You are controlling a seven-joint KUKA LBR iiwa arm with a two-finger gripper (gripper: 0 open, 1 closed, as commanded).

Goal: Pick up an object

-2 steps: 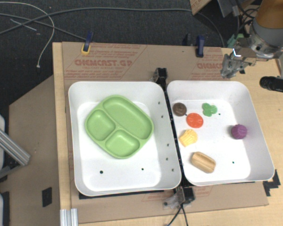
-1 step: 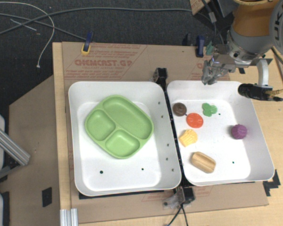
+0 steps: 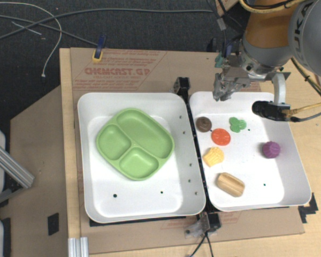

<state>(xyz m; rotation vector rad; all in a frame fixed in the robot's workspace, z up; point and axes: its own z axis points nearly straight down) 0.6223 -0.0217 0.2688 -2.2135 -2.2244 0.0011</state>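
Observation:
My gripper (image 3: 223, 94) hangs above the far left corner of the right bin (image 3: 289, 191), with nothing seen between its fingers. Just below it in that bin lie a brown round piece (image 3: 204, 124), an orange-red piece (image 3: 221, 137) and a green piece (image 3: 237, 125). A yellow piece (image 3: 214, 156) and a tan loaf-shaped piece (image 3: 230, 184) lie nearer the front. A purple piece (image 3: 271, 149) sits towards the right side of the bin.
The left bin (image 3: 96, 197) holds a green divided plate (image 3: 135, 143). A black divider (image 3: 192, 143) runs between the bins. A black fixture (image 3: 270, 110) juts over the right bin's far edge. Cables (image 3: 32, 23) lie on the dark floor behind.

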